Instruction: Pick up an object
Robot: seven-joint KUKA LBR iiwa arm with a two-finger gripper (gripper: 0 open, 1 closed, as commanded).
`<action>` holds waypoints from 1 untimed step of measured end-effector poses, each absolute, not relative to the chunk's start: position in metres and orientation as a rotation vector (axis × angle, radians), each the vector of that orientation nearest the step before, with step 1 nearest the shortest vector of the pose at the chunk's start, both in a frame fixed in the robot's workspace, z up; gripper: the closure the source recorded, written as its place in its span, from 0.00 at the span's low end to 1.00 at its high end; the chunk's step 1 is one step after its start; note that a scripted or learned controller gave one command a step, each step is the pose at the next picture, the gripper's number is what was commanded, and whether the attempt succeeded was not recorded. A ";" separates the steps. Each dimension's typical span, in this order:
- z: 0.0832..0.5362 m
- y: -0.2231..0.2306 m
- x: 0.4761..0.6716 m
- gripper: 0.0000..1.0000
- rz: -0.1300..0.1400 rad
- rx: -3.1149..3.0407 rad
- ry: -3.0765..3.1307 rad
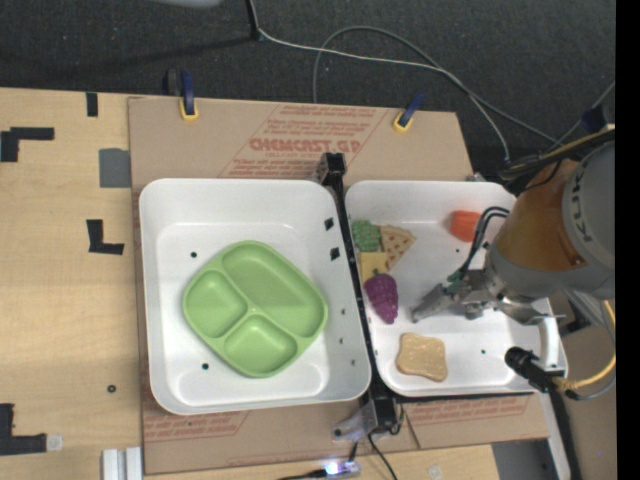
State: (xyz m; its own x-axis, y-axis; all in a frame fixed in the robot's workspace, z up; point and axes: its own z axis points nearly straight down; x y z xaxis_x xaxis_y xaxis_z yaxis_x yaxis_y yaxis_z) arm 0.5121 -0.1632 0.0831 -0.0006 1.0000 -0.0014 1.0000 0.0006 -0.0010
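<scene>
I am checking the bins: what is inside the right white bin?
The right bin holds purple grapes, a bread slice, a green piece, a yellow wedge and an orange item. The arm covers its right part.

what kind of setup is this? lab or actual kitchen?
Most likely a robot lab bench, not a kitchen. Two shallow white plastic bins sit on a cardboard sheet held by clamps, loose cables trail across the dark floor, and the items are toy food, such as a purple grape bunch.

A light wooden desk (60, 298) with black tape marks (100, 238) carries a printed cardboard sheet (300, 138), clamped at 12 o'clock. Beyond lies dark carpeted floor (450, 18) crossed by thin cables (400, 63).
</scene>
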 end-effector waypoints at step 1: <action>0.097 -0.164 0.513 1.00 -0.001 2.217 2.217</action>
State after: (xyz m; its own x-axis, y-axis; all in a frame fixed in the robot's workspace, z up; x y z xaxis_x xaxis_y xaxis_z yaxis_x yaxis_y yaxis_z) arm 0.5134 -0.1644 0.0965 0.0001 1.0000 -0.0046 1.0000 -0.0001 0.0040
